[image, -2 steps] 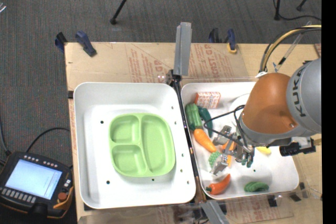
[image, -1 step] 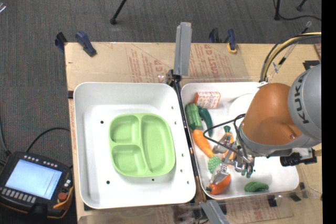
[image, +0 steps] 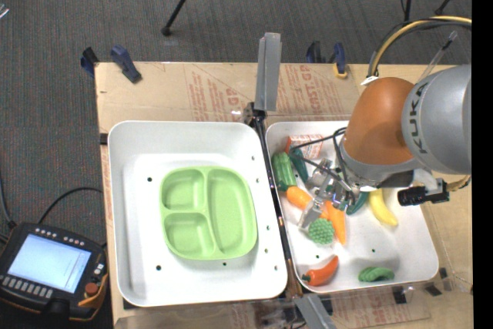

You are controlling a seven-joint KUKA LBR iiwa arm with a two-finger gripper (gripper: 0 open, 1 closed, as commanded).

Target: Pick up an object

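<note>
Left bin (image: 127,166): holds a green divided plate (image: 208,212) lying flat near its middle; nothing here is at risk.
Divider (image: 273,189): the two bins meet along this edge, and a dark green cucumber-like piece (image: 283,169) lies right against it on the right bin's left side.
Right bin (image: 420,246): crowded with toy food, all of it packed on the left half.
Gripper (image: 314,213): hangs low over the pile, fingers pointing down and left; the jaws look slightly spread, with nothing visibly between them.
Likely target: an orange carrot-like piece (image: 298,196) and a bumpy green piece (image: 322,232) sit just beside the fingertips, touching or nearly so.
Main risk: with pieces this close together, a closing pinch could catch two at once or squeeze one out sideways.
Second risk: a finger landing on top of a rounded piece would push it down instead of straddling it.
Near edge: a red-orange pepper (image: 322,270) and a small green piece (image: 376,273) lie apart, easier picks.
Right side: a banana (image: 383,209) rests partly under the arm's wrist, so its position is hard to judge.
</note>
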